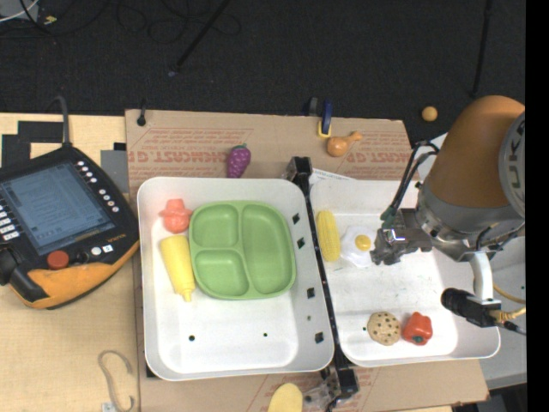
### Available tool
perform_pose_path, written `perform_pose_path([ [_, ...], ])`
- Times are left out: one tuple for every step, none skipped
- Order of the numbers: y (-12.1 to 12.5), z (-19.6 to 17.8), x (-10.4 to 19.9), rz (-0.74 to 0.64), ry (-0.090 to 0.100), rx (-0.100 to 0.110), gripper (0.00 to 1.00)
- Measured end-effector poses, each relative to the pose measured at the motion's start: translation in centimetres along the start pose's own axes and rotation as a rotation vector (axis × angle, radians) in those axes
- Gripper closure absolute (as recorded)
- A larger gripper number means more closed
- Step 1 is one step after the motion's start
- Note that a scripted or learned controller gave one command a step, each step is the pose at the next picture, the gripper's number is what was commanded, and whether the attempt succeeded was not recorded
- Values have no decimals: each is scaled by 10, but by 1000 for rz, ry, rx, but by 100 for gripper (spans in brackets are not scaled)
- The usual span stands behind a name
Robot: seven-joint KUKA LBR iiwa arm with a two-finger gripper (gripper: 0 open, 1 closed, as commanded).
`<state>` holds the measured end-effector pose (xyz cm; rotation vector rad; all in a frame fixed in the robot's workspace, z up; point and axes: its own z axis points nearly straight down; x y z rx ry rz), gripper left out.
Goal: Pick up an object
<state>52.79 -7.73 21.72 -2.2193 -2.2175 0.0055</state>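
My gripper [388, 250] hangs low over the middle of the right bin [429, 350], under the orange-banded wrist. Just left of it lies a small yellow piece [363, 242], close to the fingers. A yellow corn cob [327, 234] rests along the bin's left wall. Near the front of the same bin sit a speckled cookie [383, 327] and a red pepper [417, 328], side by side. I see nothing between the fingers.
The left bin [223, 342] holds a green divided plate [241, 251], a yellow bottle [177, 265] and a pink toy [174, 215]. A purple grape bunch [238, 160] and an orange pear-shaped toy [340, 143] lie behind the bins. A tablet controller [60, 217] sits at far left.
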Motion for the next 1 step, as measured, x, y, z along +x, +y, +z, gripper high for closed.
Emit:
perform_pose_path([
  [-10, -17, 0, 4, 0, -5, 100],
])
